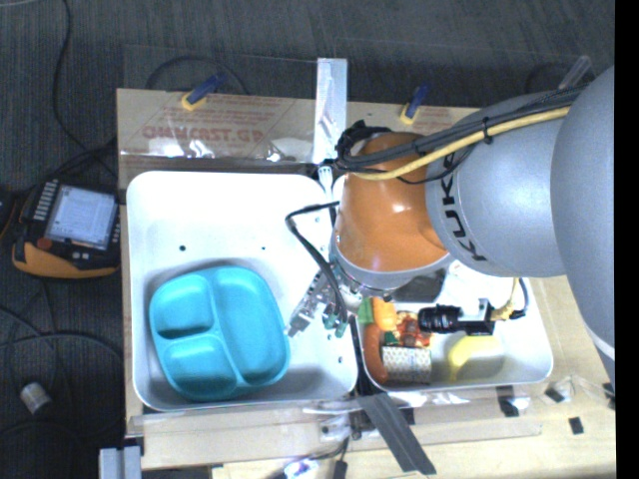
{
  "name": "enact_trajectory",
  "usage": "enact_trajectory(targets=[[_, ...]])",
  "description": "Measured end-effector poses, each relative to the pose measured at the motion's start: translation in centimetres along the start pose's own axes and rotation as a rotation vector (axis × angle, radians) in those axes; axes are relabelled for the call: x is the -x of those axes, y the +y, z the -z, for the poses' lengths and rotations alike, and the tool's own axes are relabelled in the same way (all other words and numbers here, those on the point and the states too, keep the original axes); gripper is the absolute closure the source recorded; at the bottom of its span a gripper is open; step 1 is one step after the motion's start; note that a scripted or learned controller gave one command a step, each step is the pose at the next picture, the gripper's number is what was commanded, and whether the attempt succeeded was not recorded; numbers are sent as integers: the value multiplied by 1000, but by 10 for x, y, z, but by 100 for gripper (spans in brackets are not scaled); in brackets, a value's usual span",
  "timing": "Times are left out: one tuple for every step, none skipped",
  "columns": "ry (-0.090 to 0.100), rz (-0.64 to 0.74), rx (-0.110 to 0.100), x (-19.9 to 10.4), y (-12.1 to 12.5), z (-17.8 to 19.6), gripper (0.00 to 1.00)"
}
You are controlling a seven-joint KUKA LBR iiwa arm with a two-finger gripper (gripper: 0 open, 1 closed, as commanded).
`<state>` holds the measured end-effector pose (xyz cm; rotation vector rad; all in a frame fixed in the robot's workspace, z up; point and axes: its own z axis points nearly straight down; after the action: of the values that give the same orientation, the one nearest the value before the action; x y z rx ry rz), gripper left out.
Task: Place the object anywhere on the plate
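- Dark grey carpet (200,18) surrounds the bench, and a wooden board (230,123) with faded red print lies at the far side of the bins.
- On the carpet at the left there is a handheld control pad (70,228) with a lit screen and an orange edge, with cables running from it.
- Two blue clamps (200,91) sit at the far edge of the board.
- The left bin (200,203) is white and shallow. A turquoise plate (215,329) with three compartments rests in its near left part, a little tilted against the bin floor.
- The right bin (534,352) stands just beside the left one. In it I see several small things close together: a yellow object (469,352), a boxy piece with a pale patterned face (406,364), and something orange and green (374,314) near the dividing wall.
- The arm (519,188) comes in from the right, with its orange band (384,208) above the wall between the two bins.
- The gripper (318,309) hangs over the right side of the left bin, between the plate and the dividing wall, near the plate but not above it.
- Its thin metal fingers (305,317) point down and to the left. They look close together, but if they are closed or slightly parted I cannot tell, and I can make out no object between them.
- Which of the things in the right bin is the task's object I cannot tell; all of them lie apart from the plate.
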<state>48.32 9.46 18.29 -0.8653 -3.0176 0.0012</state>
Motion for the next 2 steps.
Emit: enact_trajectory(targets=[[-1, -202, 4, 23, 38, -67, 100], [-1, -404, -1, 28, 34, -42, 100]])
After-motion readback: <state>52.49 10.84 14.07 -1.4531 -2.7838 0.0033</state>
